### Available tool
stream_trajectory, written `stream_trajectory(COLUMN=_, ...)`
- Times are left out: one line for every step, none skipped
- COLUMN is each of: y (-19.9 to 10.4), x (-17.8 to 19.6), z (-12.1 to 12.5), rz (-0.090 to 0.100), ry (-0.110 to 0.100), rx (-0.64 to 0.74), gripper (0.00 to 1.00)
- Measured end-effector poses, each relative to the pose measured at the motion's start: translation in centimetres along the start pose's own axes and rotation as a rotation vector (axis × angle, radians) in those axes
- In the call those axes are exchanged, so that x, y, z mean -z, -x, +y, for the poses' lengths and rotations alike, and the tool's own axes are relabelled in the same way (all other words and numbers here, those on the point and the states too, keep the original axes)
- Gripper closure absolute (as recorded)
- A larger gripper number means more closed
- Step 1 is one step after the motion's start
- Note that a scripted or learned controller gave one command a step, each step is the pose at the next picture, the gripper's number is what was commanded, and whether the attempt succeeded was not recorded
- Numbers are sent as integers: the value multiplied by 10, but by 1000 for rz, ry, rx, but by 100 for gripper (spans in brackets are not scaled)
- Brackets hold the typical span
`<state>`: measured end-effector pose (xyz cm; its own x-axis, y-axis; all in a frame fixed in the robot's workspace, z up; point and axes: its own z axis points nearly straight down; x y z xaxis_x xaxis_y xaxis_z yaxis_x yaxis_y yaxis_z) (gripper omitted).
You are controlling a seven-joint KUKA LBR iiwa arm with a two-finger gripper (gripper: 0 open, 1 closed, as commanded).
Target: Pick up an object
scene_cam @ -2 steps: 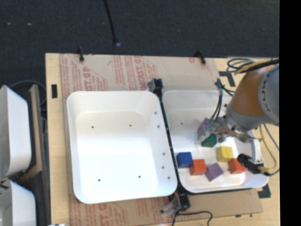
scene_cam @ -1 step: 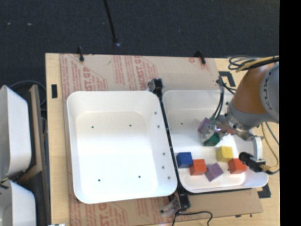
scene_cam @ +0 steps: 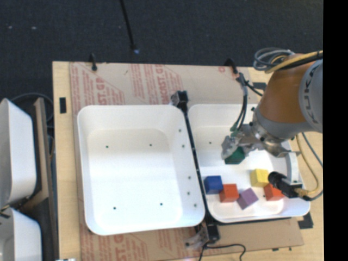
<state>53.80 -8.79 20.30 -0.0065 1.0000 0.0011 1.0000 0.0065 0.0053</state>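
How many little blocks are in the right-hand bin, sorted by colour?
Blue block: 1
Orange-red blocks: 2
Purple block: 1
Yellow block: 1
Green block, right under the gripper: 1
Total: 6

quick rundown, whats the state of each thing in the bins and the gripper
gripper: low over the right bin, at the green block
green block: under the gripper, grip unclear
blue block: lying loose
orange block: loose, beside the blue block
purple block: loose, tilted
yellow block: loose
red block: loose, partly hidden
right bin: holds all blocks
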Motion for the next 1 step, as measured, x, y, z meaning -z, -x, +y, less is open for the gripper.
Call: stream_trajectory(y=-79, x=75, z=-16, rz=0, ry=-2, rx=0, gripper=100)
